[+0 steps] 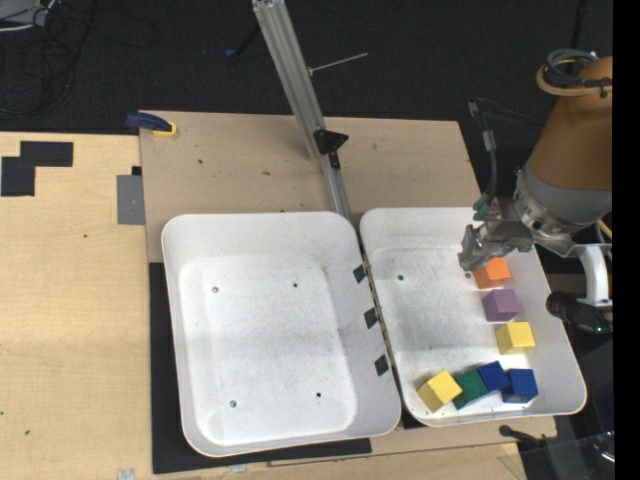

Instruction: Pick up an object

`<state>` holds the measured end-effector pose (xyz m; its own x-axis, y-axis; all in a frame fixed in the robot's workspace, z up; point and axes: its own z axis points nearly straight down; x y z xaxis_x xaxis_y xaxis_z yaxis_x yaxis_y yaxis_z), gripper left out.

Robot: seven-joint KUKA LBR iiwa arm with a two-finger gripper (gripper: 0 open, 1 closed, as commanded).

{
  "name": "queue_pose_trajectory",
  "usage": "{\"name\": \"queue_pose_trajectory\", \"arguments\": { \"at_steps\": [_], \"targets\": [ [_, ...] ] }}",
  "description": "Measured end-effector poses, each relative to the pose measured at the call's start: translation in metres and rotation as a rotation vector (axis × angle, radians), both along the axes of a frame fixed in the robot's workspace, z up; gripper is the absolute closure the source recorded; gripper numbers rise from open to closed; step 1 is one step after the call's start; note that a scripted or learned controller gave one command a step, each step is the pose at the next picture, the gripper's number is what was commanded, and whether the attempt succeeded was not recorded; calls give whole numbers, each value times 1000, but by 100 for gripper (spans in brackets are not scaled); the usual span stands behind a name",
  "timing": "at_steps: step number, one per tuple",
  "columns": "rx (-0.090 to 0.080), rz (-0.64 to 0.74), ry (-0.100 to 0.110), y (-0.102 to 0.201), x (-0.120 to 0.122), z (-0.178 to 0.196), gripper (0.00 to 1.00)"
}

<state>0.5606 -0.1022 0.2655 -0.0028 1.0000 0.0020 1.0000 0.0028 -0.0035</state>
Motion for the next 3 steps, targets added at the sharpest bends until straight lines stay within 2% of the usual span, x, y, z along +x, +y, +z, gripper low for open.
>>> {"name": "queue_pose_trajectory", "arguments": {
  "at_steps": [2,3],
  "targets": [
    [1,1,2,103,-3,0,100],
    [-1,1,4,150,-3,-24,100]
  ]
}}
